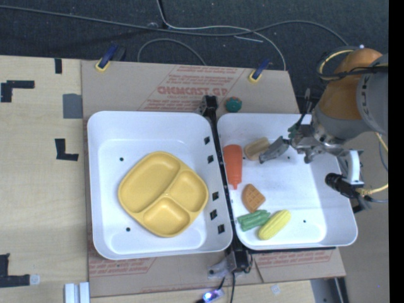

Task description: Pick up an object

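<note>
The right bin (328, 232) holds several toy foods: an orange carrot (233, 164) along its left wall, a tan bread piece (255, 148), a brown waffle (253, 197), a green pod (252, 219) and a yellow corn cob (274, 224). My gripper (273, 151) hangs low in the upper middle of this bin, its tip just right of the tan bread piece and close to touching it. I see nothing held in it.
In the left bin (104, 131) lies a yellow divided plate (163, 193). A small teal object (234, 104) rests on the cardboard behind the bins. The arm's orange band (344, 87) and wrist stand over the right bin's far right side. Cables cross the dark floor behind.
</note>
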{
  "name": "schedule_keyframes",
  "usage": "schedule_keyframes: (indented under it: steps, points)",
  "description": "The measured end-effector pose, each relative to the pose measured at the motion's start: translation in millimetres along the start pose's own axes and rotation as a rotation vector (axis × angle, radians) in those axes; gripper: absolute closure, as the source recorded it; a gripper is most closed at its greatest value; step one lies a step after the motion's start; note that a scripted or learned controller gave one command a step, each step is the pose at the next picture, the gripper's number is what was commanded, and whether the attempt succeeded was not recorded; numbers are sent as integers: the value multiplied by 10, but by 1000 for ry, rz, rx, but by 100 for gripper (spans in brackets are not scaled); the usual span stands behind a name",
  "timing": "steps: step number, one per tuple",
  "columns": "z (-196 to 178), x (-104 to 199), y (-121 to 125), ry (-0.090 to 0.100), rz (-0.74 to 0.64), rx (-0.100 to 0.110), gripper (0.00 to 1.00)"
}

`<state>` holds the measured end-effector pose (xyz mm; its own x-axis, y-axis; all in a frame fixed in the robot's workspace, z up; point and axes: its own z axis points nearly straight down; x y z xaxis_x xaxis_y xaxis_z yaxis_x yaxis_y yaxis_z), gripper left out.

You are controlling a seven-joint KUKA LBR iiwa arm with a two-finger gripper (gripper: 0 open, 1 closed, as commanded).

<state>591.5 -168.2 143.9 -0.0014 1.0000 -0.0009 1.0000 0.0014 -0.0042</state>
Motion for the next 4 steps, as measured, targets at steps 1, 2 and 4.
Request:
schedule_keyframes:
  steps: [1,2,4]
  points:
    - [531,6,-5,0,0,0,0]
    - [413,16,-1,1,-1,-2,100]
    - [-641,-126,-17,0,1,-7,100]
